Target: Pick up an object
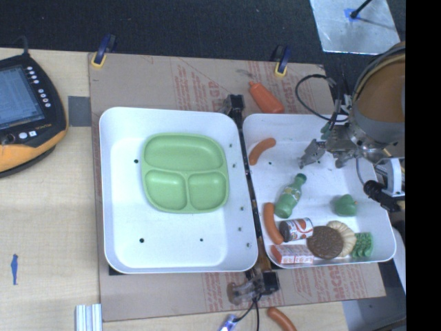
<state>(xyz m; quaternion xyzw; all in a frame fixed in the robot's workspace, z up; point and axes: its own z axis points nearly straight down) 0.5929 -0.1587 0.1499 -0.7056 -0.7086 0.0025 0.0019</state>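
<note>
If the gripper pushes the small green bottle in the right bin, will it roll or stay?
The green bottle lies on its side, so it probably rolls sideways if nudged. It looks like light plastic, likely smooth and slippery. The gripper is above it, apart.

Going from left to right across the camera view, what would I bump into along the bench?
Handheld control pad → green divided plate in the left bin → green bottle → gripper → small green toy.
</note>
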